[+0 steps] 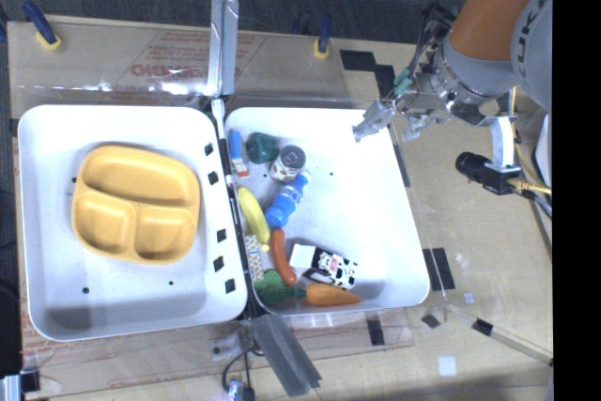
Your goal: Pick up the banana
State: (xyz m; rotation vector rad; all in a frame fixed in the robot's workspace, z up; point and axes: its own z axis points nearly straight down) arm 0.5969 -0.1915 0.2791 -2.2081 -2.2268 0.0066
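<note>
The yellow banana (252, 212) lies lengthwise along the left wall of the right bin (376, 202), beside a blue bottle (284, 202). My gripper (376, 122) hangs over the bin's upper right corner, well to the right of the banana and apart from it. Its two grey fingers are spread, with nothing between them.
Around the banana lie a dark green item (263, 146), a small can (288, 161), two carrots (282, 256), a black-and-white cow toy (333, 268) and a green vegetable (272, 282). The left bin (38, 202) holds a yellow divided plate (138, 202).
</note>
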